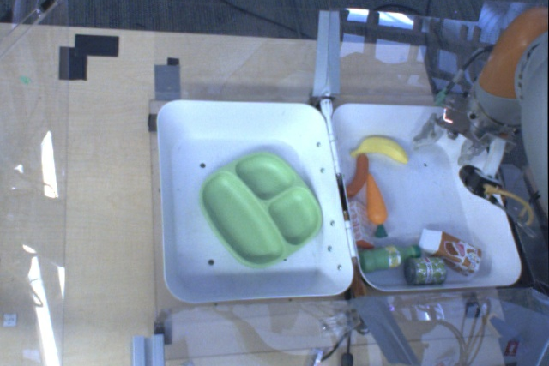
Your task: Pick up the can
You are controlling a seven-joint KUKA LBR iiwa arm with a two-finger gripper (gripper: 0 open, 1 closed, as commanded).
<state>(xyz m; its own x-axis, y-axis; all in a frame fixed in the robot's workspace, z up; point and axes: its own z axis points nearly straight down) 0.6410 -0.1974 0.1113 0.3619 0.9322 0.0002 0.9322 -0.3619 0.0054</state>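
Can: I see the green can lying on its side near the front wall of the right bin, toward that bin's right front corner, nothing gripping it
Can's neighbours: a green bottle lies on its side just to the can's left, its cap end almost touching the can; a small carton with a white cap and orange-brown label lies tilted just behind and to the right of the can, looking to be in contact with it
Further back in the right bin: an orange carrot with its green tip pointing to the front, a reddish sausage-shaped piece beside it against the left wall, and a yellow banana near the back
Left bin: the left bin holds a green divided plate with three compartments, lying flat at its middle
Arm: I have the grey arm with its orange band over the right bin's far right corner, well apart from the can
Gripper: the gripper sits near the right bin's back right edge; I cannot tell how its fingers are set, and I see nothing between them
Bench: light wooden top with black markers at the back left
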